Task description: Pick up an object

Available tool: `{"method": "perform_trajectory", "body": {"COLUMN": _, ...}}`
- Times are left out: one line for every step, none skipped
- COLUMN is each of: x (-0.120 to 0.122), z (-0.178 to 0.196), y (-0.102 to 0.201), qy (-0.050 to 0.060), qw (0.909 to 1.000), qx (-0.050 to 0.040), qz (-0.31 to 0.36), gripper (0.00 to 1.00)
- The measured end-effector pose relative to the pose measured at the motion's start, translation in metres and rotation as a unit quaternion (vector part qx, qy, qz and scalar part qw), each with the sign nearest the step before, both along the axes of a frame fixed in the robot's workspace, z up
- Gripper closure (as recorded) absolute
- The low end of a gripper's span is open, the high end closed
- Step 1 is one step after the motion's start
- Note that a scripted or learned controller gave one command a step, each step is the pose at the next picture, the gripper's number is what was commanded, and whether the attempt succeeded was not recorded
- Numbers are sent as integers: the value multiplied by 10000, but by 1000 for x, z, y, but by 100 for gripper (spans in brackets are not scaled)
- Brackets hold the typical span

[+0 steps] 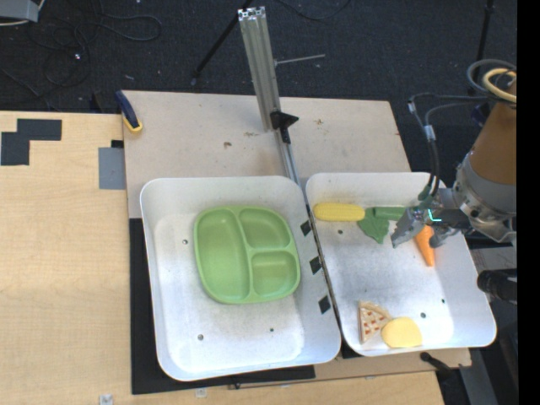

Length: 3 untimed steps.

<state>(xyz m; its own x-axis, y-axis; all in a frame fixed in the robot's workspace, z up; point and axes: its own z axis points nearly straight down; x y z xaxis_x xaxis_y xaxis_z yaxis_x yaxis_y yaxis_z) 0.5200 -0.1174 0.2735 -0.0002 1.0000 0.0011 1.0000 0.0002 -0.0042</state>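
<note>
My end effector low in the right bin, grip state unreadable | orange carrot just beside it, green corn husk and yellow cob left | pizza slice, lemon at near edge | green divided plate in left bin.

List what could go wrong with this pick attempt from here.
1. The pincer sits where the corn's green husk and the orange carrot crowd together, so it may grab both or knock one aside.
2. This cluster lies near the right bin's far wall, so the pincer might clip it.
</note>
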Motion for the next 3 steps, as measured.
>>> {"method": "perform_trajectory", "body": {"x": 0, "z": 0, "y": 0, "qy": -5, "qw": 10000, "qx": -1, "qz": 2, "gripper": 0}}
{"method": "perform_trajectory", "body": {"x": -5, "z": -60, "y": 8, "qy": 23, "qw": 10000, "qx": 5, "qz": 0, "gripper": 0}}
{"method": "perform_trajectory", "body": {"x": -3, "z": -121, "y": 16, "qy": 21, "qw": 10000, "qx": 5, "qz": -3, "gripper": 0}}
